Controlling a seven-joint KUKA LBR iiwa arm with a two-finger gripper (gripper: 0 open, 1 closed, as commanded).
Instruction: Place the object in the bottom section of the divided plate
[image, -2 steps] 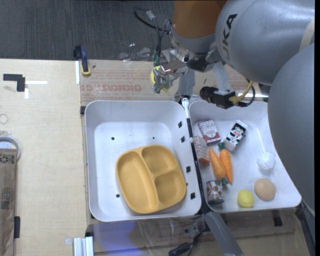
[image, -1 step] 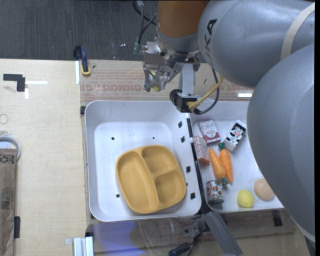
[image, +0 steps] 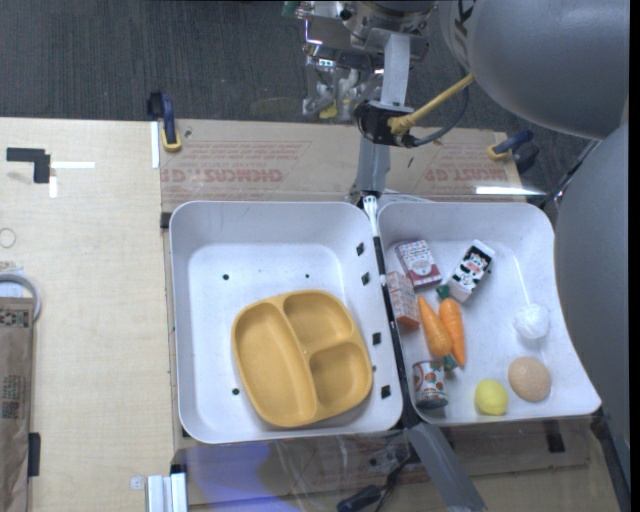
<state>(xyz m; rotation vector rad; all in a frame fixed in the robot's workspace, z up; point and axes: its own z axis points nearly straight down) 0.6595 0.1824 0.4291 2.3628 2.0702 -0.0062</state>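
We see the yellow divided plate (image: 300, 355), three sections, flat in the left bin (image: 200, 300). The carrots (image: 445, 328), cartons (image: 417, 263), can (image: 430, 385), lemon (image: 490, 397) and egg (image: 529, 379) lie in the right bin (image: 545, 260). The gripper (image: 335, 98) hangs beyond both bins, blurred; we cannot tell its state. The red print on the cardboard (image: 250, 165) is upside-down and illegible.

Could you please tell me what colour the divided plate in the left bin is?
The divided plate is a yellow-orange, mustard tone, seen plainly in the camera view.

You see a matt yellow plastic divided plate (image: 300, 358), smooth glossy white bins (image: 200, 300), and a pale wood bench (image: 80, 300).
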